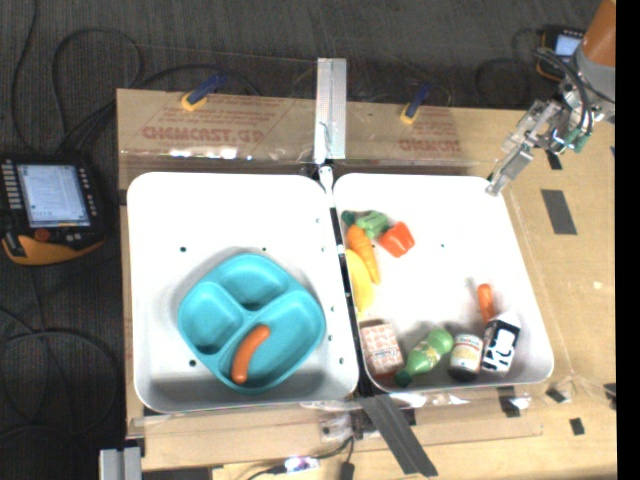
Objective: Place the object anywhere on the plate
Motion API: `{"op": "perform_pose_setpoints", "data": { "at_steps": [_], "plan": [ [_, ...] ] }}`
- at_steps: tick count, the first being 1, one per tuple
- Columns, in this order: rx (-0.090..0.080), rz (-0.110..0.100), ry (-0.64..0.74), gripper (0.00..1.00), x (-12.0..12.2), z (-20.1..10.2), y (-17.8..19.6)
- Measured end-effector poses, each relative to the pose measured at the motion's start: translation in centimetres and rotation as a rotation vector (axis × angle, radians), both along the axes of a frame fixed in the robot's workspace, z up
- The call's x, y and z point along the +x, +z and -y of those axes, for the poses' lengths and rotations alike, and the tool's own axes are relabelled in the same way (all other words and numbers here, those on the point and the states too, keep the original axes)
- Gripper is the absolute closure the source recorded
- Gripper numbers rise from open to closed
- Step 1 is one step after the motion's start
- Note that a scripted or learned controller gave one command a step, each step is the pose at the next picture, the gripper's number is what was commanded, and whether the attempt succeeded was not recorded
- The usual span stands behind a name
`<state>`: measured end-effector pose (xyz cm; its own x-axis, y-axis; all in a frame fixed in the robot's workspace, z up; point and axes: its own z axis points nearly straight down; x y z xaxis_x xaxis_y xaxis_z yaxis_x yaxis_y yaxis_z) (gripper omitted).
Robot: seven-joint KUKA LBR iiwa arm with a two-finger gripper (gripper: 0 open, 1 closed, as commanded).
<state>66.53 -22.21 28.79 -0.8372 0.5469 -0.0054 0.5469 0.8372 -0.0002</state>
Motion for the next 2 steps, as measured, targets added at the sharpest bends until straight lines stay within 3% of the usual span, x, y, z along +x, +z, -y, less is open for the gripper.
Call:
{"op": "perform_pose_setpoints", "data": {
  "at_steps": [1, 2],
  "plan": [
    [-0.001, 0.0, 0.052, 0.0, -0.6, 0.0, 3.7],
    [0.001, -0.002, 0.161, 0.0, -1.0, 0.0, -0.5]
  ]
}}
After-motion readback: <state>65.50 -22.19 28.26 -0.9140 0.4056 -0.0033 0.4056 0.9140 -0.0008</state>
